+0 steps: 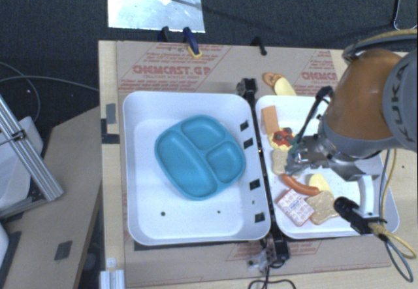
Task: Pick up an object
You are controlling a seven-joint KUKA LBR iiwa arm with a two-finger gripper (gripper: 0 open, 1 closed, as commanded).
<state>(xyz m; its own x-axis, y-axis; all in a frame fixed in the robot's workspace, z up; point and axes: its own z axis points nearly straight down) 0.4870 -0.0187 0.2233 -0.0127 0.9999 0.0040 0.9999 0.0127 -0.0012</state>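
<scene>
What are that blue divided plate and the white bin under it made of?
The blue divided plate looks like moulded plastic: uniform colour, soft sheen, rounded compartment ridges. The left white bin also seems plastic, smooth and slightly glossy with rounded corners, though coated metal can't be ruled out.

Two shallow white plastic bins sit side by side: the left bin [140, 170] in the middle of the frame, the right bin [385, 206] at the lower right. One turquoise three-compartment plastic plate [199, 157] lies in the left bin.

Toy foods in the right bin:
- one orange rectangular slab [269, 119]
- one small red piece [282, 136]
- one red sausage [298, 184]
- one pale yellow wedge [318, 182]
- one pink-and-white speckled square [294, 206]
- one tan toast slice [321, 207]

One yellow banana-shaped piece [285, 87] lies at the bin's top rim.
</scene>
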